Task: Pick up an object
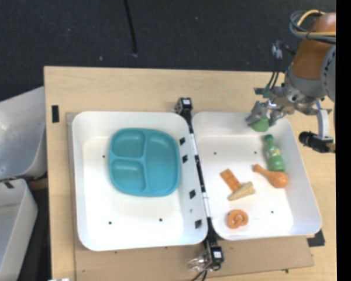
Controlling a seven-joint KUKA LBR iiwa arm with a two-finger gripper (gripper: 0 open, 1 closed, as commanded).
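Note:
My gripper (pixel 262 117) hangs over the far right corner of the right bin (pixel 304 215). Its fingers are shut on a small green object (pixel 258 123) that shows just below the fingertips, lifted near the bin's back rim. On the bin floor below it lie a green bottle (pixel 274 153), an orange drumstick-shaped toy (pixel 272 177), an orange flat piece (pixel 229 177), a tan wedge (pixel 241 191) and an orange spiral (pixel 237 219).
The left bin (pixel 93 227) holds a teal divided plate (pixel 145 161). A black-clipped divider (pixel 194 168) runs between the bins. The grey arm with its orange band (pixel 309 57) reaches in from the right. White containers (pixel 11 145) stand left of the bench.

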